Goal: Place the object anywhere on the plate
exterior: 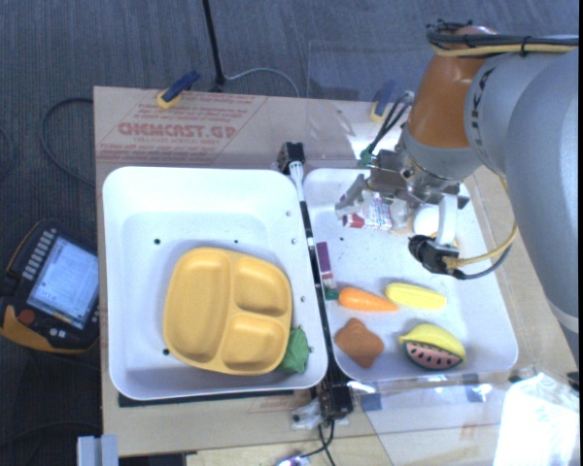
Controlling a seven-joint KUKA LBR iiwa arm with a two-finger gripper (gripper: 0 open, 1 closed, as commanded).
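On the board behind the bins (117, 260), red "CHEMCAST GP" lettering (177, 130); jaws' state indiscernible.

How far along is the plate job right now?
Nothing looks done: the yellow divided plate in the left bin holds no object. The gripper hovers over the right bin's top; whether it grips anything is unclear. The orange carrot and yellow banana lie unpicked.
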